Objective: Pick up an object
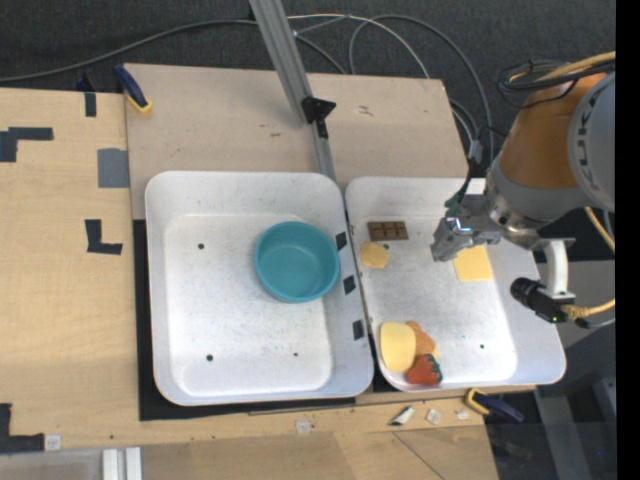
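Just gripper (452, 240) over flat yellow square (473, 265), right bin (540, 358); finger state unclear.

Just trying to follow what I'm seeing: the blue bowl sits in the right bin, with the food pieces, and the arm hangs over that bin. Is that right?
Not quite. The camera view shows the blue bowl in the left bin, alone. The food pieces lie in the right bin, and the arm hangs over that bin.

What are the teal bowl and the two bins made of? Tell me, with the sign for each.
Teal bowl: probably plastic, smooth and matte; its colour is even, with no sharp glints. Left bin and right bin: likely moulded plastic, white with fine dark speckles, rounded corners and soft raised rims.
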`<action>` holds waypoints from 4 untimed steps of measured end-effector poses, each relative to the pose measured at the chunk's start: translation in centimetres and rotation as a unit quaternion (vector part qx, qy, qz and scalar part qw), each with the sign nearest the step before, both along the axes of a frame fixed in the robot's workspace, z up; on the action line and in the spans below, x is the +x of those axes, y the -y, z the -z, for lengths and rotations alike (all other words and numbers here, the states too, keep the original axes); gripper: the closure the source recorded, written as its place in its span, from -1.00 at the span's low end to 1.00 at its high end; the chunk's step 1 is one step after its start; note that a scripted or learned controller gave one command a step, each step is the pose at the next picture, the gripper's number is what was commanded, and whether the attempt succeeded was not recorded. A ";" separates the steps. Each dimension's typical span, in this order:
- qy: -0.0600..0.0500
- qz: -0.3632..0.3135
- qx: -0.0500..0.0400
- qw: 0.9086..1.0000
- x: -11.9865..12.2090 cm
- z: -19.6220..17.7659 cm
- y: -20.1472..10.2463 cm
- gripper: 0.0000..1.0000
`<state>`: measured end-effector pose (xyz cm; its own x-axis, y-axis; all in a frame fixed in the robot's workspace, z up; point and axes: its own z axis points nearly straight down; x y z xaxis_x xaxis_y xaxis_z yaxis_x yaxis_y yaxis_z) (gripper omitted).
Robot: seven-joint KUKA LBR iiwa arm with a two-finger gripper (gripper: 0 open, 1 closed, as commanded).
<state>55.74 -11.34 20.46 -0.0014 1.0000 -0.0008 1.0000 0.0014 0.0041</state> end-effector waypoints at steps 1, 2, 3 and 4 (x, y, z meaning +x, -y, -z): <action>-0.001 0.000 0.000 1.000 0.1 -2.9 0.0 1.00; -0.003 -0.003 0.001 1.000 -0.3 -3.5 -5.0 1.00; -0.003 -0.002 0.001 1.000 -0.8 -3.0 -9.4 1.00; -0.004 -0.003 0.001 1.000 -1.8 -1.8 -15.0 1.00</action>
<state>53.94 3.66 22.25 -0.0069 1.0000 0.0012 1.0000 0.0069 -0.0037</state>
